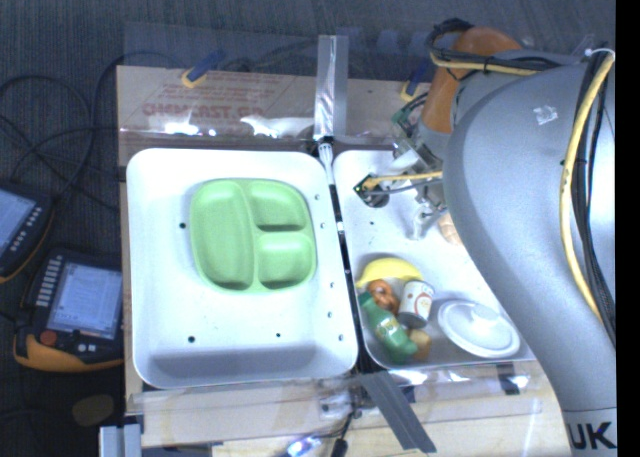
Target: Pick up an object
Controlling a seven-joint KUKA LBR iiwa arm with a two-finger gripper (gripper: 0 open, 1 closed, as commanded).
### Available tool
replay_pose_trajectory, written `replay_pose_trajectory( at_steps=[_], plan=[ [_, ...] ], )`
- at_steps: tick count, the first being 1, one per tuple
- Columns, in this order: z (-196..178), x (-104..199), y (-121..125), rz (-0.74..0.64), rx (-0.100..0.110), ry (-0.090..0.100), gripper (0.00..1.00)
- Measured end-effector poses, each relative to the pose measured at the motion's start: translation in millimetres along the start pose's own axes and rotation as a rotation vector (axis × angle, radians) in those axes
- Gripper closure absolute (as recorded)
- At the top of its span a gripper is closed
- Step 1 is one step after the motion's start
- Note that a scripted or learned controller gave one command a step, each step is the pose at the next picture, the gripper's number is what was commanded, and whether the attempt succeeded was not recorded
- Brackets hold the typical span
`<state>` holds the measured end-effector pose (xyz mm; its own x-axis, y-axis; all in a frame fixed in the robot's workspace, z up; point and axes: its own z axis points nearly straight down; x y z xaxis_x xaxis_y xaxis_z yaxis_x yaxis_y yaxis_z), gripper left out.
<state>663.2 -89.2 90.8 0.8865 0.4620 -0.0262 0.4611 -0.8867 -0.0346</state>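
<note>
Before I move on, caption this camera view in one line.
The gripper over the right bin's far end, small items clustered at its near end; green divided tray in left bin.

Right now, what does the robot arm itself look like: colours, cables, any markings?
The arm is a bulky, rounded, smooth grey casing. An orange band wraps it above the wrist. Yellow cables run along its side and loop near the band. White letters reading "UK" show low on it. The pincer is small and silvery metal.
</note>
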Motion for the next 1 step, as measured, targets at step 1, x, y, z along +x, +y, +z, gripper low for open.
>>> replay_pose_trajectory(
  at_steps=[1],
  plan=[
    [1.6,-79.7,89.1,0.120,-0.032,0.032,0.00]
  ],
)
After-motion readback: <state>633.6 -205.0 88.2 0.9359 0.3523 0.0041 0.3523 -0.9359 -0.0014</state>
